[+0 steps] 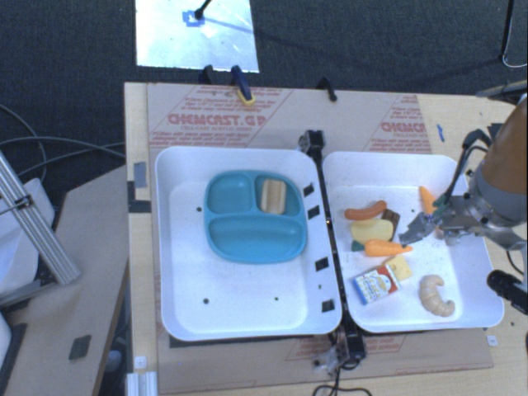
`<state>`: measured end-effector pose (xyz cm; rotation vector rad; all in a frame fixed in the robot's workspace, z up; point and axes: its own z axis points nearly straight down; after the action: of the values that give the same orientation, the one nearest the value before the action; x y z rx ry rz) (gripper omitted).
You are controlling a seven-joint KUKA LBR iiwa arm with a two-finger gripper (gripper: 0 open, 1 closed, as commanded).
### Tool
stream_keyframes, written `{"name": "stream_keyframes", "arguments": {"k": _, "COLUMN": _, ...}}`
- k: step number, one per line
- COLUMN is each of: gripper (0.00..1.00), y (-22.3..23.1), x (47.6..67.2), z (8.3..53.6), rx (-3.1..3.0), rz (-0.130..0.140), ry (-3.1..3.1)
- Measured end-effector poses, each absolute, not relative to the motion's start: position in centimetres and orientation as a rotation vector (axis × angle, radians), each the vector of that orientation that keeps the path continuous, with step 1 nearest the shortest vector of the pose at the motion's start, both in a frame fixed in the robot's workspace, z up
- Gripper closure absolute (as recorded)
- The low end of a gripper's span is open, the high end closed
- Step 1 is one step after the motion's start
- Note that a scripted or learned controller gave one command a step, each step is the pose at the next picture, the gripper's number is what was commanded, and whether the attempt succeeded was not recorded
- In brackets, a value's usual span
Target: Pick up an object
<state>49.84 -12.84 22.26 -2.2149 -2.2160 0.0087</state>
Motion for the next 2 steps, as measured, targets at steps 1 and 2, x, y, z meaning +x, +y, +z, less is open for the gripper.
{"name": "stream_keyframes", "arguments": {"k": 1, "gripper": 0.00, "y": -12.8, "x": 50.1, "z": 22.8, "rx": -2.219, "rz": -0.002, "ry": -2.226}}
{"name": "stream_keyframes", "arguments": {"k": 2, "gripper": 0.00, "y": -13.7, "x": 49.6, "z": 17.8, "rx": -2.219, "rz": 0.002, "ry": -2.221}}
